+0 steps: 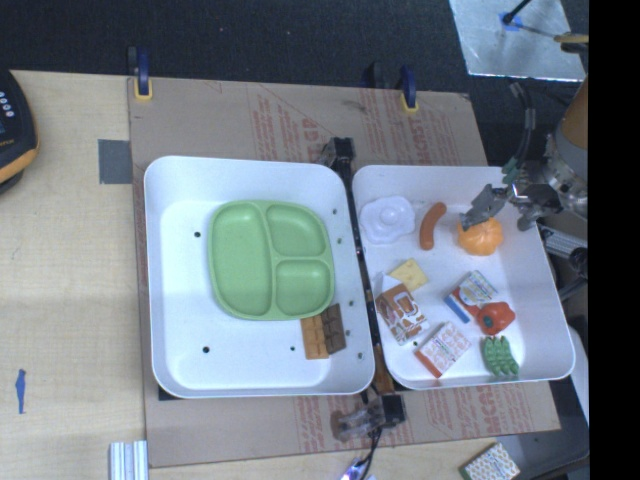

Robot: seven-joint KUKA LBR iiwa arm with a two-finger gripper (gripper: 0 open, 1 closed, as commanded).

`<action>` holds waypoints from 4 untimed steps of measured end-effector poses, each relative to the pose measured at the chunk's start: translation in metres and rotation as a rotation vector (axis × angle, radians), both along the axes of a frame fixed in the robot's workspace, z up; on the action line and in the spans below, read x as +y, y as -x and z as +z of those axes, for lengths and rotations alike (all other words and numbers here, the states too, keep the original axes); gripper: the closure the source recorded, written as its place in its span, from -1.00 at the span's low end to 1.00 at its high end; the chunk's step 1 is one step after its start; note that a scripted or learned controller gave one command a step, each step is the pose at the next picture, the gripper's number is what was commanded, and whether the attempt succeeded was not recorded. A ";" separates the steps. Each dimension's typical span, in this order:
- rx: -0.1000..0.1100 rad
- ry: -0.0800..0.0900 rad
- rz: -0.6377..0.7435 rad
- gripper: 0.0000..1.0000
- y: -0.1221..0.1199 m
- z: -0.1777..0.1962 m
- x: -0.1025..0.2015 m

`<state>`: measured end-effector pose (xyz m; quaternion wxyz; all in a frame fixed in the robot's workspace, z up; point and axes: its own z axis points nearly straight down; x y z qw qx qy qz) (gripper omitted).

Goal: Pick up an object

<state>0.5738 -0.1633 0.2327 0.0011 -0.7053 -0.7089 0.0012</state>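
The arm's two-finger gripper (489, 208), reaching in from the right, hangs with its dark fingers spread open directly over the round orange toy fruit (480, 237), which sits just beneath them, near the right-hand white bin's (560, 353) far edge, not yet grasped.

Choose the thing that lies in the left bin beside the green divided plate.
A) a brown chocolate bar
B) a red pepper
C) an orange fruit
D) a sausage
A: the brown chocolate bar lies at the lower right edge of the green divided plate in the left bin, while the other three things lie in the right bin.
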 end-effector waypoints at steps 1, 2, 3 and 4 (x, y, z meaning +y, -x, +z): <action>0.000 0.001 0.003 -1.00 -0.054 -0.069 0.018; 0.005 0.000 0.003 -1.00 -0.074 -0.145 0.031; 0.002 0.001 0.003 1.00 -0.074 -0.130 0.029; -0.006 -0.003 0.007 1.00 -0.028 -0.035 0.114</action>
